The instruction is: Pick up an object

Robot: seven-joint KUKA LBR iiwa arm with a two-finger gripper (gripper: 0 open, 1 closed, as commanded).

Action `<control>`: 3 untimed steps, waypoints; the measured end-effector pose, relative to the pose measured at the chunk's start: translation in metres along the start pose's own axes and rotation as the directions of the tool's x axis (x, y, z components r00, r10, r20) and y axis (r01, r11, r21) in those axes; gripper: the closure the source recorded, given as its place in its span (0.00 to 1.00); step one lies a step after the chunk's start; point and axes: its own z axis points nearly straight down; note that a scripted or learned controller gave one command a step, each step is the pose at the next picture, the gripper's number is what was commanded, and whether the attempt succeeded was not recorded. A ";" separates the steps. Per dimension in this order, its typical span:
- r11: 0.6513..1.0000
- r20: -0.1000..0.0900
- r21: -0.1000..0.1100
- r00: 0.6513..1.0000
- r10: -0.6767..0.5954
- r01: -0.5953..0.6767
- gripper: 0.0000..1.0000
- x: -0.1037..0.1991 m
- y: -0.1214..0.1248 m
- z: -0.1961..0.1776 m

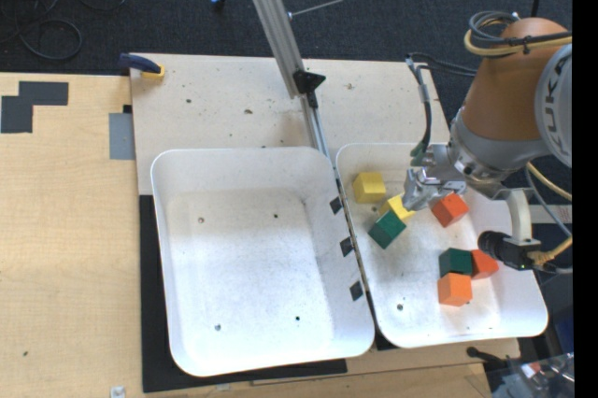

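Observation:
The right bin holds several blocks. A yellow cube lies at its upper left, with a green cube below it. A smaller yellow block sits between them, right at the gripper's lower left edge. An orange-red block lies just to the gripper's lower right. Farther down are a dark green block, a red block touching it, and an orange cube. My gripper hangs low over the bin between the small yellow block and the orange-red block. I see nothing held in it.
The left bin adjoins the right one along a divider with black clips. A slanted aluminium post rises behind the bins. A blue and yellow clamp lies at the bench's back left corner. Cables hang off the arm's right side.

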 end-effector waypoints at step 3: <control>1.000 0.001 0.002 1.000 -0.002 0.002 1.00 0.157 -0.053 0.014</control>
